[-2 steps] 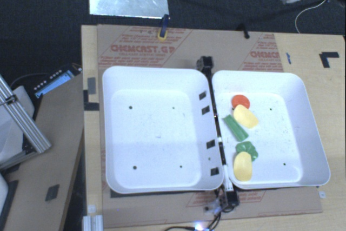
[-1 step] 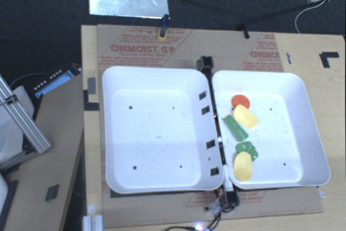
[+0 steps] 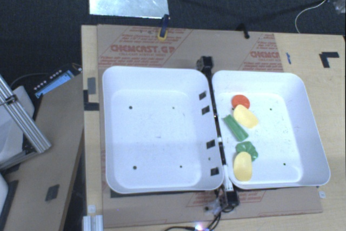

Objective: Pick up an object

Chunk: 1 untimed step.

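Left bin (image 3: 157, 132): white, shallow, on a cardboard sheet (image 3: 184, 43).
Right bin (image 3: 281, 132): touching the left bin along a shared seam; all pickable items sit in its left part.
Red round piece (image 3: 240, 101): farthest item.
Pale yellow piece (image 3: 246, 116): just nearer, touching the red one.
Green stick (image 3: 235, 128): lies at a slant, left of the yellow piece.
Green leafy piece (image 3: 247, 149): nearer still.
Yellow piece (image 3: 243, 166): nearest, touching the leafy one.
Gripper: state cannot be told.
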Tool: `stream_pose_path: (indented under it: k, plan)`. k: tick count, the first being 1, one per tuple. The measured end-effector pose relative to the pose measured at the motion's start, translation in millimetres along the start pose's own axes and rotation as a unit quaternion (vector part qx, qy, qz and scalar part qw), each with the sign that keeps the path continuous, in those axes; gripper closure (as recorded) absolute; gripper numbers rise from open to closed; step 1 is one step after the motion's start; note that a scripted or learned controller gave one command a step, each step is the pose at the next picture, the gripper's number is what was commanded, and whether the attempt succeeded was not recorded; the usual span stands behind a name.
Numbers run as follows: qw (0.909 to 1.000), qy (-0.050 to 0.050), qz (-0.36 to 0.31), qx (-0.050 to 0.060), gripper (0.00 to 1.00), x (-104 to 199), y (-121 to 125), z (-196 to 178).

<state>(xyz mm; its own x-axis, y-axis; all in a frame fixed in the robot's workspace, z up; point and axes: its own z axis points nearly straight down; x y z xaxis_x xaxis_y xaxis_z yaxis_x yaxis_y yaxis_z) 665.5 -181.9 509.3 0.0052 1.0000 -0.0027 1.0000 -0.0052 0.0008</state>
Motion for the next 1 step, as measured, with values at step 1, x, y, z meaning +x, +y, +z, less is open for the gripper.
stream_pose_path:
  k: [1]
  plan:
    - [1.0,0.002,-0.002,-0.001,1.0,11.6,-99.9,-27.8]
